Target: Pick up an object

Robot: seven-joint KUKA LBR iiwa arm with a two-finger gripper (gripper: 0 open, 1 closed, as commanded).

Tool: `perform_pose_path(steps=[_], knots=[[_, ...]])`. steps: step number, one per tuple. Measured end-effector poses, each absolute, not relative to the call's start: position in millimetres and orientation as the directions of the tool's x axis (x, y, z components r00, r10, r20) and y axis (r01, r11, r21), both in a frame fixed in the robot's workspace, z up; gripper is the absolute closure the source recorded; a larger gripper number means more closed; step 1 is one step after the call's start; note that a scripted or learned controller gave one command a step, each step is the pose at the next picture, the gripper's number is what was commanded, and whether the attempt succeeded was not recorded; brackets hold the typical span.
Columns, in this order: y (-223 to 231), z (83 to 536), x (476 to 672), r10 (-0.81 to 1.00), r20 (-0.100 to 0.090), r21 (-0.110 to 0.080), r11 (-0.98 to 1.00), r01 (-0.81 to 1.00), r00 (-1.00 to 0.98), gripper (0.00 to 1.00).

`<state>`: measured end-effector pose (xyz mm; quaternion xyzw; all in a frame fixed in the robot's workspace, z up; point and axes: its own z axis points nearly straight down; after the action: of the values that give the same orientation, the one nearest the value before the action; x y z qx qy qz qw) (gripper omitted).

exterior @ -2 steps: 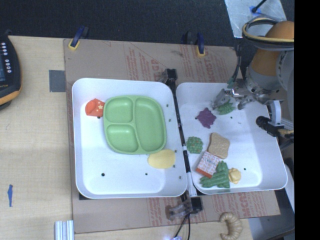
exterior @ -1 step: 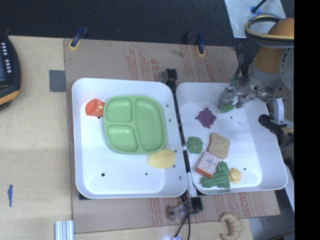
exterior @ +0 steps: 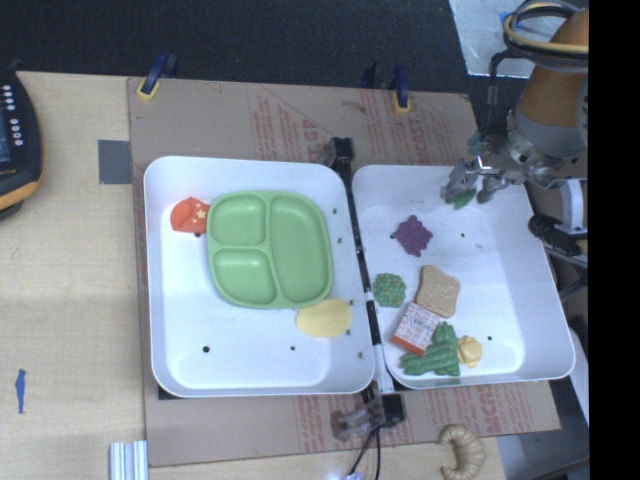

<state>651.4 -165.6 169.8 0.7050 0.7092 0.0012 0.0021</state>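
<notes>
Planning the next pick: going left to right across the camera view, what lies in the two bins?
Red toy → green divided plate → yellow piece → green round piece → purple piece → slice of bread → gripper, over the right bin's far corner.

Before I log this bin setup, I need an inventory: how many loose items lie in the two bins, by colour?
Green: 3, divided plate, broccoli-like piece, leafy piece
Yellow: 2
Red-orange: 1
Purple: 1
Tan bread slice: 1
Red-and-white packet: 1
Total: 9
</notes>
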Motion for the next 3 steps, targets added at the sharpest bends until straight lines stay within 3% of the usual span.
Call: perform_pose_path(steps=[1,2,3], knots=[[-97.7,203.3,658.1,1.000,0.001,0.003,0.010,1.000,-0.010,1.00],[-102.0,200.9,656.5,1.000,-0.001,-0.001,0.005,1.000,-0.005,0.00],[-114.6,117.6,618.6,1.000,0.000,-0.014,0.002,1.000,-0.002,0.00]])
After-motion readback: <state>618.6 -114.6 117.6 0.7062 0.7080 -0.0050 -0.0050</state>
